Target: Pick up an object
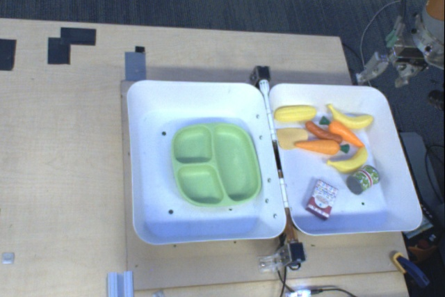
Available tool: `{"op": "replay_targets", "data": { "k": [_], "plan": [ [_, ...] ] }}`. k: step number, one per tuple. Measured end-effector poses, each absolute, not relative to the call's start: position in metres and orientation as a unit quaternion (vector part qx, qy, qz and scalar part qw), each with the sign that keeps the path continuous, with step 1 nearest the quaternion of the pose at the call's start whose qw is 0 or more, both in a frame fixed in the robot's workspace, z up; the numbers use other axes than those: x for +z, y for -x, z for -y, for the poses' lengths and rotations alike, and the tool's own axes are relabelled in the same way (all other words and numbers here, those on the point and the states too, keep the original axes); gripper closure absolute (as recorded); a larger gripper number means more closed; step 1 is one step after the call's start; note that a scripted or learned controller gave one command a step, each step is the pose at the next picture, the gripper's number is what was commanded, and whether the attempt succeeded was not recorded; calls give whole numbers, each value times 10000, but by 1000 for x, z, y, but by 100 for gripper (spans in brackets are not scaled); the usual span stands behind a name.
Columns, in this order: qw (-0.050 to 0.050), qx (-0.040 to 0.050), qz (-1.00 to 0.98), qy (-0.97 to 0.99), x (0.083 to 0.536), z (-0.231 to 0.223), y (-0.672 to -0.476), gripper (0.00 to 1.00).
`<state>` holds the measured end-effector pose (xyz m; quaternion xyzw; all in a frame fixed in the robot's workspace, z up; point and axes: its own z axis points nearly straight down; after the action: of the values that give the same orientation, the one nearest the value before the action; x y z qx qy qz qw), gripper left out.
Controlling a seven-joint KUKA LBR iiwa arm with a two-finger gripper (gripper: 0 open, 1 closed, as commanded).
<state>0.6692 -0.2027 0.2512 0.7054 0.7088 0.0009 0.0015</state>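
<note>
Claw (386,70) hangs past the right bin's (398,142) far corner, fingers spread, nothing between them. Bananas, carrots, can (363,179), red carton (321,198) lie inside.

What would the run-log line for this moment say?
phase: before pick | gripper: above right bin far corner, holding nothing | right bin: toy food, can, red box | left bin: green tray
</note>
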Motion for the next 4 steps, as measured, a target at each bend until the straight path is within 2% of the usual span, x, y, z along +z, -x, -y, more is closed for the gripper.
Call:
{"op": "replay_targets", "data": {
  "k": [1,2,3,4],
  "plan": [
    [-5,-1,-7085,-7057,123,205,-667,0],
    [18,14,-7080,-7062,86,174,-592,0],
    [49,34,-7085,-7056,99,174,-594,100],
    [15,18,-7089,-7053,199,101,-566,100]
  ]
}}
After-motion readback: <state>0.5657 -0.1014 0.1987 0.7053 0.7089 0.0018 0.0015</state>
